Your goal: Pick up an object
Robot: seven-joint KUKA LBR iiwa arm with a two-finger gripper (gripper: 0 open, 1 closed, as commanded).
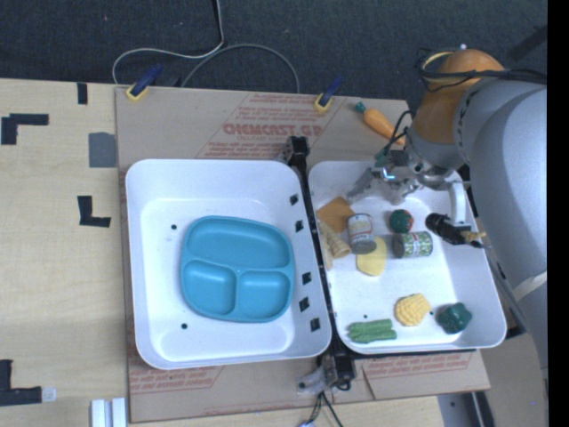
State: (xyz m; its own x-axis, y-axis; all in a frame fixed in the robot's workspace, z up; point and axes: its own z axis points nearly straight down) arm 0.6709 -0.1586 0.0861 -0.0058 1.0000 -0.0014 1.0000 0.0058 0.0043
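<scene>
Nearest, along the front wall of the right bin (476,283), three small things are laid in a row: a green pea pod (371,330), a yellow corn cob (412,310) just beside it, and a dark green lump (453,318) in the corner, too blurred to be named. Alongside, the left bin (151,203) is taken up by a blue divided plate (236,269), set flat on its floor, with two small compartments toward the front and one long one behind. Further back in the right bin, a pale yellow fruit (372,261) is seen near the middle. A green-labelled can (412,245) is laid on its side just to the right of it, and a small grey can (359,231) is stood upright at its far edge. A tan wedge (335,213) is set close to the wall shared with the left bin, and a small dark green ball (401,219) is placed just behind the toppled can. The objects open to picking are thus found on the floor of the right bin. The gripper (382,178) is held over the far part of that bin, behind the grey can and the ball — whether the claw is open or closed cannot be told. Beyond the bin, an orange carrot (378,121) is laid on the cardboard sheet (222,132), near the arm. Two blue clamps (142,85) are fixed at the sheet's far edge, and a thin cable (213,52) is looped behind them.
</scene>
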